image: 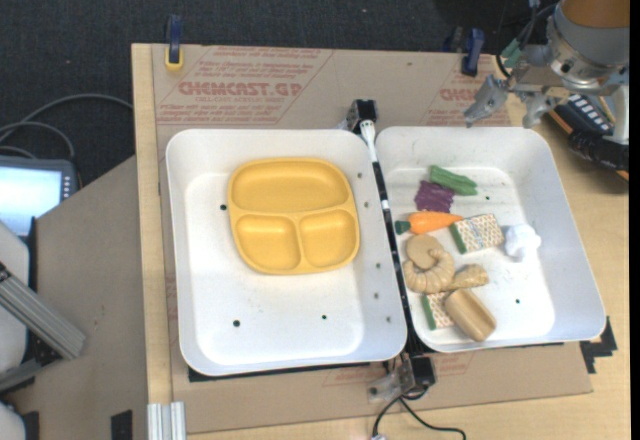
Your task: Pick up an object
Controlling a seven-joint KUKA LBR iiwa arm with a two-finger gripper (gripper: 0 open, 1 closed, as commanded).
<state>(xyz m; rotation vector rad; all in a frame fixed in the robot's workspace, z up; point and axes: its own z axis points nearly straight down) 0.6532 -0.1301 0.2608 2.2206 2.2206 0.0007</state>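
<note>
While jaws (510, 100) hover open, one carrot (433, 222), two bins (190, 228).

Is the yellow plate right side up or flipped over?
Right side up. The yellow plate lies flat in the left bin, and its three hollow sections face up toward the camera.

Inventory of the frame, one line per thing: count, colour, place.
left bin: 1, white, left half of bench
divided plate: 1, yellow, three compartments, in left bin
right bin: 1, white, right half of bench
toy carrot: 1, orange, right bin centre-left
purple piece: 1, above carrot
green piece: 1, right bin top
tan food toys: a cluster, below carrot
white lump: 1, right bin right side
clamps: 2, blue, bench back edge
gripper: 1, grey, above right bin's back rim, fingers hard to read
</note>
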